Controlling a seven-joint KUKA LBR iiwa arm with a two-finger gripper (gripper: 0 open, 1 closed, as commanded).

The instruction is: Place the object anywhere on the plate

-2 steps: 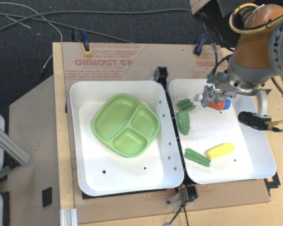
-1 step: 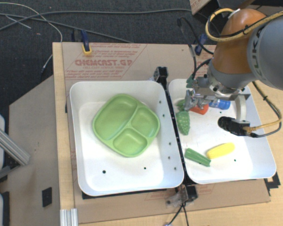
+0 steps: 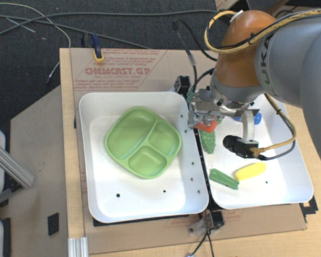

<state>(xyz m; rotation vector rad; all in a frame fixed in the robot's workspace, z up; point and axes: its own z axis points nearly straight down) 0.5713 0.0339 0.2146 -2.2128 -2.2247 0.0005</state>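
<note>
We see the end effector point(image 3: 205, 119) hanging low over the left edge of the right bin point(image 3: 281, 196), just beside the wall it shares with the left bin point(image 3: 150, 199). From this slanted view we cannot tell how far open it is, or whether it has hold of anything. A small red piece point(image 3: 206, 126) shows right under it, and a bumpy green piece point(image 3: 208, 142) lies just below that, along the dividing wall. The two look as if they touch, and we cannot tell whether they are one object or two. Both are in the right bin, apart from the plate point(image 3: 143, 142). Further out in the same bin we find a flat dark-green stick point(image 3: 223, 179) near the front. A yellow object point(image 3: 250, 171) lies just beside it to the right, and a small blue thing point(image 3: 256, 118) is partly hidden behind the wrist. The grey arm point(image 3: 294, 52) with its orange band comes in from the upper right, above this bin. In the left bin the light-green plate, divided into three compartments, lies flat near the middle, slightly turned, with nothing on it. Both bins sit on a brown board point(image 3: 117, 71) with red print, which covers the counter point(image 3: 37, 138).
</note>
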